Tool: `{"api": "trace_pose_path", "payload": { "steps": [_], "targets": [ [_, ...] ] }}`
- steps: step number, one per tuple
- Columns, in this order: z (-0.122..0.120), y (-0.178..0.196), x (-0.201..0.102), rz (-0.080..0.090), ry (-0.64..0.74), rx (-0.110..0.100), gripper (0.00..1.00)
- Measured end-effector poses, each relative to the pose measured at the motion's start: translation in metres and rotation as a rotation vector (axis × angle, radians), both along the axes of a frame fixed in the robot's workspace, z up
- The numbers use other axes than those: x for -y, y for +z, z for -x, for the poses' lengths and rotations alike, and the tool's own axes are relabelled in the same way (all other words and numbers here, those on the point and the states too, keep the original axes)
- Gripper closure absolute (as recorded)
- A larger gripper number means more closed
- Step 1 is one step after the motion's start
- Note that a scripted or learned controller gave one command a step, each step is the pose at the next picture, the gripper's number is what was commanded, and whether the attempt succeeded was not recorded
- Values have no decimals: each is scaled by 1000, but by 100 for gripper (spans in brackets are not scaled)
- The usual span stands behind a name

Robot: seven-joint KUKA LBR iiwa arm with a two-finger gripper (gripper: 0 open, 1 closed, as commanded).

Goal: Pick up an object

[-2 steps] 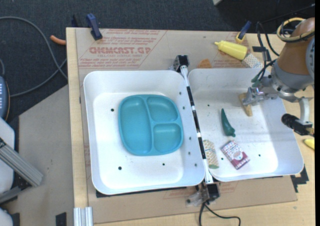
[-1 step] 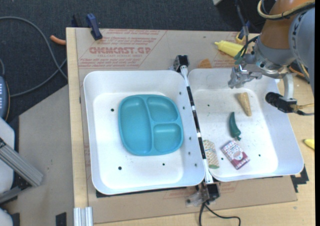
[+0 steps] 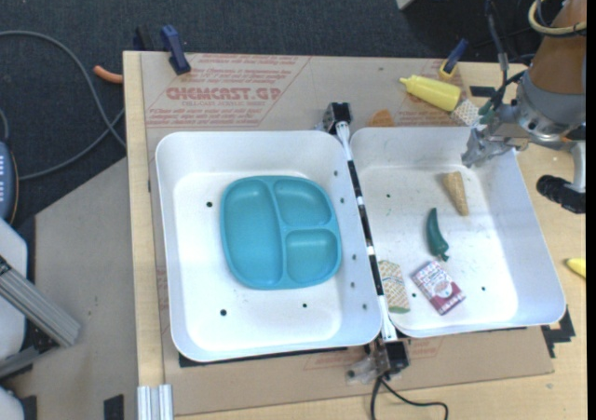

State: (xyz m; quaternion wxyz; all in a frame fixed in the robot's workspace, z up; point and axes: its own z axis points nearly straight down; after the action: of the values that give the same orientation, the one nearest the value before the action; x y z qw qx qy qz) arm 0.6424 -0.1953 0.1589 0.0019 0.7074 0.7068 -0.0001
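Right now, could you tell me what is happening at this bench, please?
A grey robot arm reaches in over the right bin, its end effector near the bin's far edge, just above a tan cone-shaped item. Nothing is visibly held. A green pepper-like piece, a red packet and a patterned wafer-like piece lie in that bin. The left bin holds a blue divided plate.
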Motion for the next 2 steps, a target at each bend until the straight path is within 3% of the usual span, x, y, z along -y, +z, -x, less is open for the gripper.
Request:
{"api": "trace_pose_path", "payload": {
  "steps": [1,2],
  "targets": [
    [0,0,-1,-1,1,0,0],
    [19,-75,-26,-4,2,-4,0]
  ]
}}
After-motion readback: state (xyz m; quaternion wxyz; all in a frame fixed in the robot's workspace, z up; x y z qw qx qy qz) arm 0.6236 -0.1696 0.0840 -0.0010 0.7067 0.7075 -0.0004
